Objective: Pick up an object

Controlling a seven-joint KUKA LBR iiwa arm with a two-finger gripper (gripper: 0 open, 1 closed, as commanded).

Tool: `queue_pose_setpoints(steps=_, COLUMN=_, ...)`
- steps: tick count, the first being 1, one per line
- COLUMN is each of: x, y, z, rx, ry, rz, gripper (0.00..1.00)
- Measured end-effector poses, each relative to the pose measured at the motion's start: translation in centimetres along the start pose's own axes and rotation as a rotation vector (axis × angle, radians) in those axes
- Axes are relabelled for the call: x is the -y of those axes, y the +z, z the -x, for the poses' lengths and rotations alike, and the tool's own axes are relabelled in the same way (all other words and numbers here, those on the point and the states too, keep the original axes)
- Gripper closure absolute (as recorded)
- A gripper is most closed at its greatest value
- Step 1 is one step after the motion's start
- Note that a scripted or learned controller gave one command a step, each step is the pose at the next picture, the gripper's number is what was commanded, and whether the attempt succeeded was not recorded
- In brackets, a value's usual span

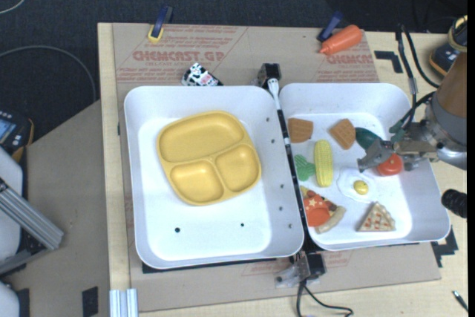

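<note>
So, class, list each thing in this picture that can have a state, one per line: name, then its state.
Yellow tray: lying flat in the left bin, compartments bare.
Corn cob: lying lengthwise in the right bin.
Fried egg: flat, yolk up.
Pizza slice: flat, near the front edge.
Tomato: under the gripper.
Gripper: low over the right bin, at the tomato.

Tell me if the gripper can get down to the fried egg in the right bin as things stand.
Probably yes. The gripper hovers just above and to the right of the fried egg, which lies flat on the bin floor with open space around it and nothing on top.
</note>
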State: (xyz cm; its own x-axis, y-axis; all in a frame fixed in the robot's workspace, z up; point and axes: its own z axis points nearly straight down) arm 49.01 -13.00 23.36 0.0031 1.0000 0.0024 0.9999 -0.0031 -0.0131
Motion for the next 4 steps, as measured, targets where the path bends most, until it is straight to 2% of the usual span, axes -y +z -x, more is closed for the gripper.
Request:
queue_pose_setpoints(steps=1, x=-0.3, y=-0.6, z=0.0, rx=0.002, ry=-0.004, rz=0.014, gripper=0.0)
queue_pose_setpoints(steps=2, x=-0.3, y=5.8, z=-0.1, rx=0.0, ry=-0.002, rz=0.005, gripper=0.0)
queue_pose_setpoints(steps=3, x=-1.0, y=11.8, z=-0.2, rx=0.0, ry=-0.003, rz=0.006, gripper=0.0)
queue_pose_setpoints(steps=4, x=-1.0, y=15.0, z=-0.2, rx=0.001, ry=-0.003, rz=0.011, gripper=0.0)
